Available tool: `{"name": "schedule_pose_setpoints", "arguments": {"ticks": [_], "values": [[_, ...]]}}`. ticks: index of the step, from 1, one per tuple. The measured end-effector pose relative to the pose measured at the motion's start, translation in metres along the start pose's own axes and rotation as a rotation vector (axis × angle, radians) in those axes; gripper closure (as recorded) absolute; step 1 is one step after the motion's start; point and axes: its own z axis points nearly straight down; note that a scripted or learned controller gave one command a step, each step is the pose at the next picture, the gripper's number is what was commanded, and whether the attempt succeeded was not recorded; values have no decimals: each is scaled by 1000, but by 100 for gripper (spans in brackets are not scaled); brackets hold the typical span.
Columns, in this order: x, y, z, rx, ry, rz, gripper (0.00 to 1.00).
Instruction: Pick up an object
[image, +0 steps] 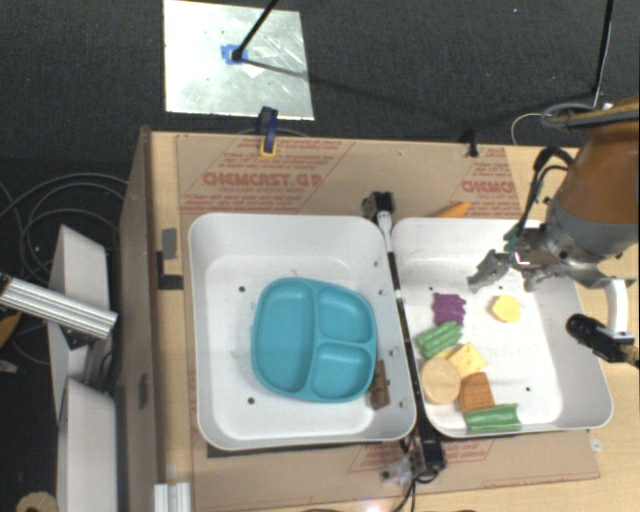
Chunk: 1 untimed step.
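My gripper (510, 277) hangs over the back part of the right bin (585, 385), open, with nothing between its fingers. Just below it lies a yellow round piece (507, 309). To that piece's left sits a purple piece (448, 306). Nearer the front are a green piece (437, 339), a small yellow piece (465, 357), a beige disc (439, 381), an orange-brown block (476, 391) and a long green piece (492, 419).
The left bin (215, 300) holds a blue divided plate (313, 338). A small brown thing (380, 384) lies at its right wall. An orange piece (452, 210) rests on the cardboard behind the right bin.
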Motion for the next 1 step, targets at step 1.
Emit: {"name": "schedule_pose_setpoints", "arguments": {"ticks": [1], "values": [[25,31,132,-3,0,-3,0]]}}
